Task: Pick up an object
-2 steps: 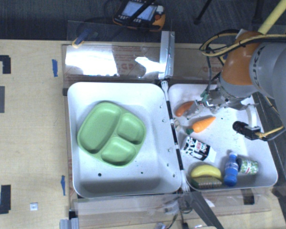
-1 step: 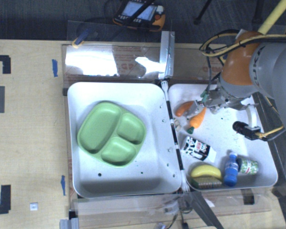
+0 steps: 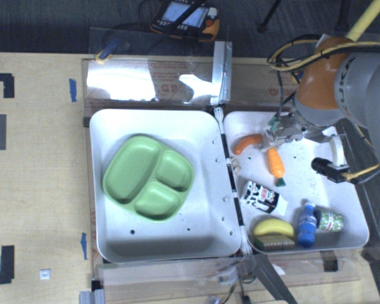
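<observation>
My gripper (image 3: 282, 132) hangs over the far part of the right bin (image 3: 351, 198), under the grey arm with its orange band. An orange carrot (image 3: 276, 163) with a green tip lies just in front of it, its upper end close below the gripper. Whether the two touch is unclear. To the gripper's left, near the bin's left wall, lies an orange oblong piece (image 3: 247, 144). Nearer the front are a black-and-white carton (image 3: 261, 197), a yellow banana (image 3: 272, 226), a blue bottle (image 3: 307, 224) and a green can (image 3: 330, 221).
The left bin (image 3: 111, 239) holds a green divided plate (image 3: 149, 177). A ridge (image 3: 231, 182) separates the two bins. A clear panel and a metal bracket (image 3: 221, 75) stand behind them. The arm's bulk covers the right bin's far right corner.
</observation>
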Robot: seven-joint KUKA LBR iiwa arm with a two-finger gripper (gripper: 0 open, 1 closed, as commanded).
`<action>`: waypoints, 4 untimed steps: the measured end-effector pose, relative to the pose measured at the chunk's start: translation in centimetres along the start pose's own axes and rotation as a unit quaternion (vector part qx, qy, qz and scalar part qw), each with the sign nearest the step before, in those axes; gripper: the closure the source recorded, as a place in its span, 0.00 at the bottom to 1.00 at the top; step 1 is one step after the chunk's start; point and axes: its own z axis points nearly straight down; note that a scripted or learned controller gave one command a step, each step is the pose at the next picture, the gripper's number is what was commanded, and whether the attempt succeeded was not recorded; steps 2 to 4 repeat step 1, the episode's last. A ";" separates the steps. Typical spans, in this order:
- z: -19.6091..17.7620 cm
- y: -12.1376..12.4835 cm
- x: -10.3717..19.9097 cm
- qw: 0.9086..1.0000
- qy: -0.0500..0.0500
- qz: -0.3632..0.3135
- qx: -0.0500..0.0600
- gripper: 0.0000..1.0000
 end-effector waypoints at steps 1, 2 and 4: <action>-9.0 -1.7 0.5 0.997 0.001 0.081 0.004 1.00; -9.0 -1.7 0.5 0.997 0.001 0.081 0.004 1.00; -9.0 -1.7 0.5 0.997 0.001 0.081 0.004 1.00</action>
